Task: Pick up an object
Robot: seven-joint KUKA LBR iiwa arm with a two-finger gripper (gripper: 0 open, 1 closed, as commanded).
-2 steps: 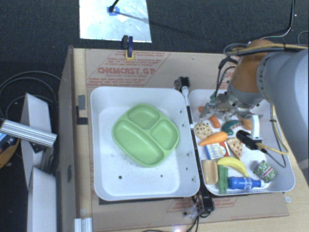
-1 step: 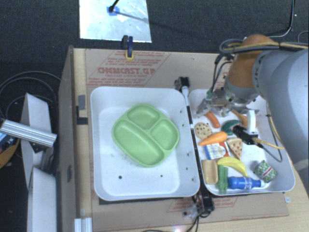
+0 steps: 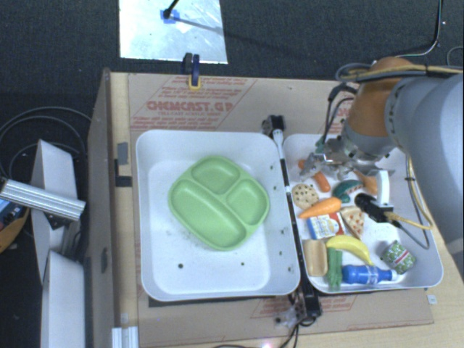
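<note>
Gripper (image 3: pixel 319 164) low in right bin (image 3: pixel 428 270), prob. over small orange piece (image 3: pixel 322 181); carrot (image 3: pixel 320 207) just below, long axis across. Jaw state: can't tell.

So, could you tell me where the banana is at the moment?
The banana lies in the right-hand bin, toward its front, just above the blue bottle and below the slice of pizza.

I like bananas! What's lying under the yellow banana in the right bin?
The yellow toy banana rests over a green stick-shaped toy and beside a blue bottle. Whatever lies directly beneath it is covered.
</note>
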